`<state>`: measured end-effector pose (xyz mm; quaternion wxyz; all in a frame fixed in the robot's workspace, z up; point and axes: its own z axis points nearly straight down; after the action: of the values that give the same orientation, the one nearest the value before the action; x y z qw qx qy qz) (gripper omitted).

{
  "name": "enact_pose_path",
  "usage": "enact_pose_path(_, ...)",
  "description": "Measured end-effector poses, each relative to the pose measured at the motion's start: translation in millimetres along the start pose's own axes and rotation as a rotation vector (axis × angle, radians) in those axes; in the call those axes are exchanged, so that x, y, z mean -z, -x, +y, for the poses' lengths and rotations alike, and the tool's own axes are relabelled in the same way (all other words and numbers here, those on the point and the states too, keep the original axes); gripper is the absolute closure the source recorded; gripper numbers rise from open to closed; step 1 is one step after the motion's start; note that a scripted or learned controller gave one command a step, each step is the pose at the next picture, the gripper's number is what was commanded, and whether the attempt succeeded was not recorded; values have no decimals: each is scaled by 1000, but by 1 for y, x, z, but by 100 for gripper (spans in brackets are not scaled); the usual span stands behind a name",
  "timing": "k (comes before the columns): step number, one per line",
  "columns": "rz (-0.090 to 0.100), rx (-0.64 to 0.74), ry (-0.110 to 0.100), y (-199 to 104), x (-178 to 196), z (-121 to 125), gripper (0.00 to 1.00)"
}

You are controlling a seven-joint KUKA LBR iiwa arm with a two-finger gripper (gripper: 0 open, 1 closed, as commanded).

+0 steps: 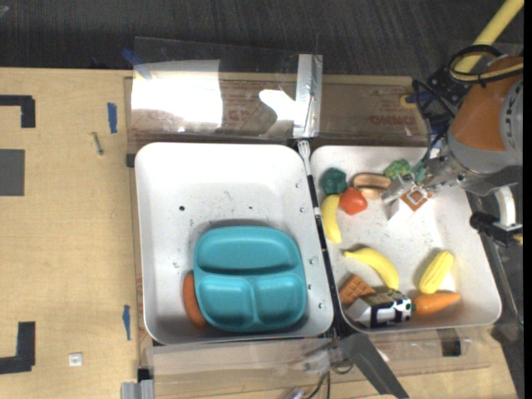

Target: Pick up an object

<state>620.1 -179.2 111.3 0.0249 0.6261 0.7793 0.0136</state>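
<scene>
Hovering at the right bin's point(490, 306) 1 o'clock corner, gripper point(413, 191) sits over broccoli point(399, 170); grip state can't tell.

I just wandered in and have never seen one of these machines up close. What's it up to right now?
A grey and orange robot arm reaches in over the right bin, which holds toy food: two bananas, a tomato, corn, a carrot and more. Its gripper sits low near the bin's far side, beside a hot dog. The left bin holds a teal divided tray. Whether it has grabbed anything isn't clear.
</scene>
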Motion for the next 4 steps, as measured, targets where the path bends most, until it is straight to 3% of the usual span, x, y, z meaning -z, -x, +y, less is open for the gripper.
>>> enact_pose_path(1,5,-150,-9,0,-1,9,0)
enact_pose_path(2,-6,-338,-1,-11,0,0,0)
enact_pose_path(3,20,-413,-49,7,-21,-44,0)
enact_pose_path(4,15,-479,-56,12,-25,-5,0)
